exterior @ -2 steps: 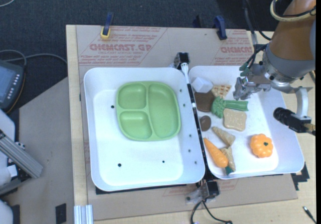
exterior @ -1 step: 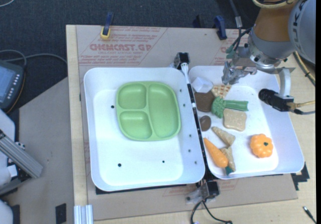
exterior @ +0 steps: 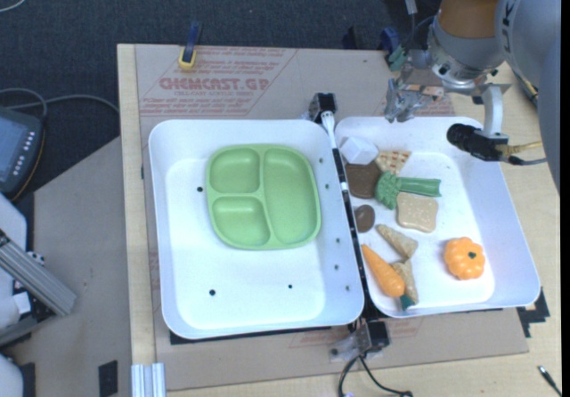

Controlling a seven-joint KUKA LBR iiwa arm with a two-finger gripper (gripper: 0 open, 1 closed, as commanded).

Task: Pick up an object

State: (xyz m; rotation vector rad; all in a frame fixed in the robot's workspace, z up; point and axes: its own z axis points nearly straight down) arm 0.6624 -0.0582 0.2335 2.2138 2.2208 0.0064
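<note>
I see the carrot (exterior: 385, 272) nearest me, at the near edge of the right bin (exterior: 508, 199). Beside it, toward the bin's outer wall, sits the pumpkin (exterior: 465, 258). Past the carrot lie the bread (exterior: 417, 212) and the green toy (exterior: 403, 188), touching. The gripper (exterior: 405, 106) hangs over the bin's far rim with nothing in it; I cannot tell how wide it stands. The green plate (exterior: 264, 197) lies in the left bin (exterior: 178, 235).

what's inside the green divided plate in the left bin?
Nothing visible: the three compartments of the green divided plate show bare green. It lies flat in the left bin; whatever is beneath it is covered. The toy food sits in the right bin.
</note>
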